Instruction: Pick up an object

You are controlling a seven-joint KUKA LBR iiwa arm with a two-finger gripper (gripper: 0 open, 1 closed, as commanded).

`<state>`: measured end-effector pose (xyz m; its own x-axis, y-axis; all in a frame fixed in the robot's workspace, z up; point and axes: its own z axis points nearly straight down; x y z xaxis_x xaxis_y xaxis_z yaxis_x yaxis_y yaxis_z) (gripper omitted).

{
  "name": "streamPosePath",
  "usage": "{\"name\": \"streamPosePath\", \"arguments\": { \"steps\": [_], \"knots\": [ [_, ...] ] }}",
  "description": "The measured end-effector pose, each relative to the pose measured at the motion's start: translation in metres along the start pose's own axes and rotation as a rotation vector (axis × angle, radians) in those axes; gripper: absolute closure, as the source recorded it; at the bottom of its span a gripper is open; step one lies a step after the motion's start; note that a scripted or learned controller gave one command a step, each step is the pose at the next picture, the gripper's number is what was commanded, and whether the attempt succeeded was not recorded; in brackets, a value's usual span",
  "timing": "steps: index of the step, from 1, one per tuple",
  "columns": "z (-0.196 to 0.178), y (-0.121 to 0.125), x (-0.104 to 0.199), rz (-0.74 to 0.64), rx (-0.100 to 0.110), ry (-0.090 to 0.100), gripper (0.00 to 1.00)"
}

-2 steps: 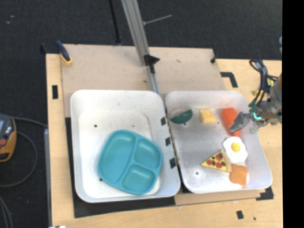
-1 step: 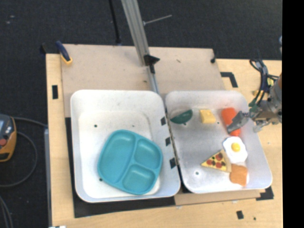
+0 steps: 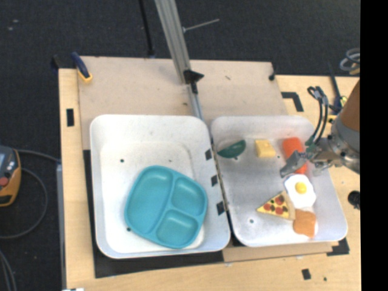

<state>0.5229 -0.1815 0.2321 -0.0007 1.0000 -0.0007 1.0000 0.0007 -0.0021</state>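
One gripper [image 3: 295, 162] hovers beside fried egg [image 3: 300, 190].

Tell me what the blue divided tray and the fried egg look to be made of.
Blue divided tray: likely molded plastic, smooth matte finish, uniform colour with soft rounded compartment ridges. Fried egg: probably plastic or rubber toy food, flat solid white with a plain yellow yolk; too small to tell which.

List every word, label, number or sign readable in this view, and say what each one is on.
None can be read. The white bins, the blue divided plate, the toy pizza slice, the fried egg and the claw carry no print. The black marks on the bench are plain tape, not letters.
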Motion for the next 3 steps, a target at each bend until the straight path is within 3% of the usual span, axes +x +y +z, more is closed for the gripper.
{"name": "streamPosePath", "arguments": {
  "steps": [2,3],
  "knots": [
    [0.082,0.005,0.001,0.002,0.0,0.0,0.0],
    [0.069,0.007,-0.001,0.003,-0.007,-0.002,1.0]
  ]
}}
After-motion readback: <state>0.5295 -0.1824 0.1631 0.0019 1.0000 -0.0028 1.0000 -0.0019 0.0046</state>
